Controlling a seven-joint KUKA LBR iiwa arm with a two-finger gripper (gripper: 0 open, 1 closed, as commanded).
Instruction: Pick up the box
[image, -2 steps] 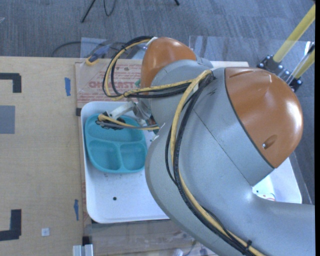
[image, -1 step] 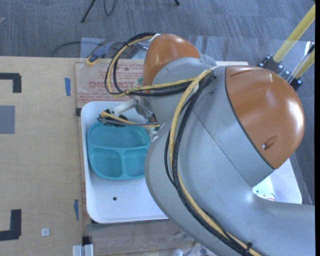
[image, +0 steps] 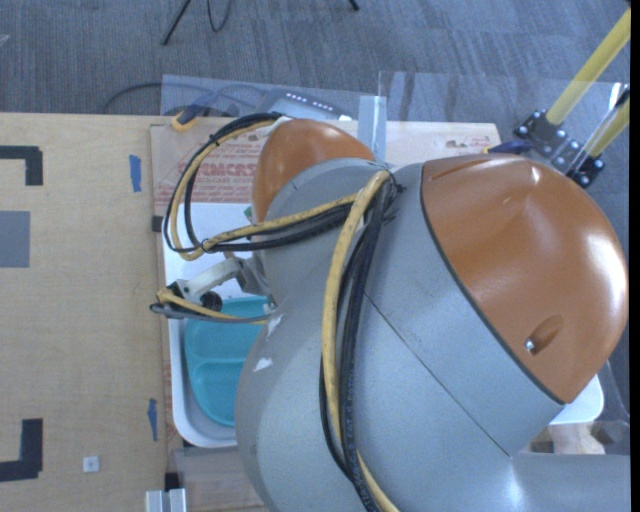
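A turquoise box-like thing (image: 218, 372) lies in the near white bin (image: 184, 425), with its right part hidden under my arm. My grey and orange arm (image: 430, 330) reaches in from the right and covers most of both bins. The wrist end with my gripper (image: 238, 288) hangs low over the far edge of the turquoise thing. The arm and the yellow cables hide whether it touches the thing.
A pale board with red print (image: 215, 170) shows beyond the wrist, at the far bin. The light wooden bench top (image: 80, 300) stretches out to the left, with black and blue tape marks. A yellow-legged stand (image: 575, 100) is at the upper right.
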